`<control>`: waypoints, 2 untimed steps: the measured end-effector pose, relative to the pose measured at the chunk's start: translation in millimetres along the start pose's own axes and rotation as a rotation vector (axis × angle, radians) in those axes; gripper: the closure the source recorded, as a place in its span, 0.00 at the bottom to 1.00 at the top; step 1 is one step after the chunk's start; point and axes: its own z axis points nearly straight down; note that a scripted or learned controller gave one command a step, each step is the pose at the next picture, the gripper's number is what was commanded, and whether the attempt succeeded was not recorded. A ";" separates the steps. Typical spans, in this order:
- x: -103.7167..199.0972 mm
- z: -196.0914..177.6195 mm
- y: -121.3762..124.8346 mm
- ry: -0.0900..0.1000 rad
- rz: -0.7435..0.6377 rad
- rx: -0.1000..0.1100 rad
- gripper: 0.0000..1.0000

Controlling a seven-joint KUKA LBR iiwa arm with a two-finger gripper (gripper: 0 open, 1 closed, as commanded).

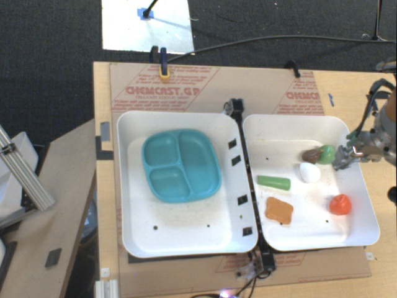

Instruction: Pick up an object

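Note:
The right bin (291, 129) holds several small things. A green stick (273, 182) lies near its left wall, with an orange lump (279, 210) in front of it. A white egg-shaped piece (309, 172) sits mid-bin, and a red round piece (339, 205) lies towards the front right. A brown and green object (319, 154) rests at the back right. My gripper (343, 159) hangs low over the bin's right side, just right of the brown and green object and above the white piece. Nothing shows between its tips.
The left bin (133, 185) carries a teal divided plate (181, 164). A black clip strip (242, 166) runs along the wall shared by the two bins. Cables cross the cardboard behind the bins. A yellow and blue clamp (163, 63) grips the bench's far edge.

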 end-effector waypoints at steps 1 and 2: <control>61.5 7.1 2.7 0.004 -0.005 0.006 1.00; 116.2 17.9 -3.7 0.005 -0.006 0.008 1.00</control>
